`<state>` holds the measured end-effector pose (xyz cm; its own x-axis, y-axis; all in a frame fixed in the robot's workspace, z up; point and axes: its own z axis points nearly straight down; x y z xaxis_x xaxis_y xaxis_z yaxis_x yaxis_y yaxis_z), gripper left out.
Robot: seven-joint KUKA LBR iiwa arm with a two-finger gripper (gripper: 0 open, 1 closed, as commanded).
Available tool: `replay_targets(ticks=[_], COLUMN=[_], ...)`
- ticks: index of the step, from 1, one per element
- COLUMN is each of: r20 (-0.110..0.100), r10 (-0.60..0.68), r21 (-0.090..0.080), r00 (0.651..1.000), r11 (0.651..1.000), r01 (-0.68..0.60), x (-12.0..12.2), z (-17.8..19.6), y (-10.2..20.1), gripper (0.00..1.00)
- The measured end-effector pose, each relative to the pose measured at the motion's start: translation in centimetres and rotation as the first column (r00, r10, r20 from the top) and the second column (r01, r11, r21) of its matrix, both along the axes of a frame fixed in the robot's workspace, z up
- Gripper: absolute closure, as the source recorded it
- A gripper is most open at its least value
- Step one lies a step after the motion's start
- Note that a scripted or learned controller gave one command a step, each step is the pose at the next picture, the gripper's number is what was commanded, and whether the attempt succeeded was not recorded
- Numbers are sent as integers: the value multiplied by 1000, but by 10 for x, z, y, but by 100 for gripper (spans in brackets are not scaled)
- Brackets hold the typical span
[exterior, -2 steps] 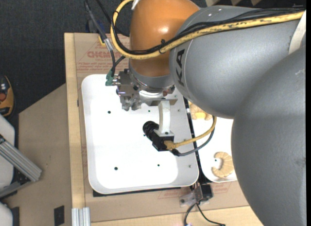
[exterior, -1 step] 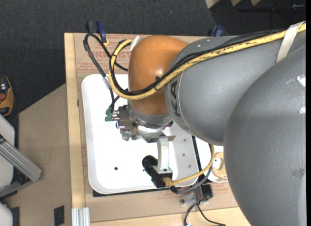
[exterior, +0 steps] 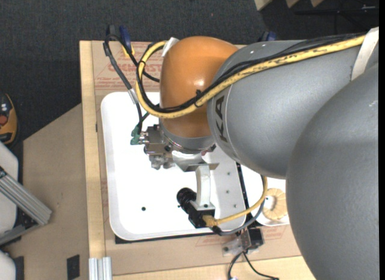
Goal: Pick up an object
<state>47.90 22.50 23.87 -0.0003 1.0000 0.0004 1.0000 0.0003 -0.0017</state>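
Grey arm casing (exterior: 301,110) sits closest to the lens, bulking across the right half of the view; orange band (exterior: 192,86) just left of it, over the middle of the bench; yellow cable (exterior: 180,111) looped round the band and trailing down toward the lower right.

Left to right: bare bench edge (exterior: 90,152), tan, along the left; then the left white bin (exterior: 120,170), its floor open and pale, one small dark speck (exterior: 143,208) low on it, too small to name; wrist hardware (exterior: 157,146) hangs over the bin's centre, pointing down; gripper itself hidden under the wrist, so whether it is released or clenched cannot be told; a black fitting (exterior: 191,206) on a white bracket sits lower right of the wrist, seemingly part of the tool; a pale round item (exterior: 278,205) peeks out further right, mostly covered by the arm.

Task's thing: no object can be picked out with confidence; the speck is the only loose candidate in the bin.

Progress, as judged: arm is positioned above the bin, nothing visibly lifted; grasp unconfirmed; pick-up and lift look to be outstanding.
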Motion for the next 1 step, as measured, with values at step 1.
replay_targets(ticks=[1], r20=[20], r10=[-6], r21=[3], r00=[1000], r11=[1000], r01=[6], x=[54], z=[126], y=[-47], gripper=[100])
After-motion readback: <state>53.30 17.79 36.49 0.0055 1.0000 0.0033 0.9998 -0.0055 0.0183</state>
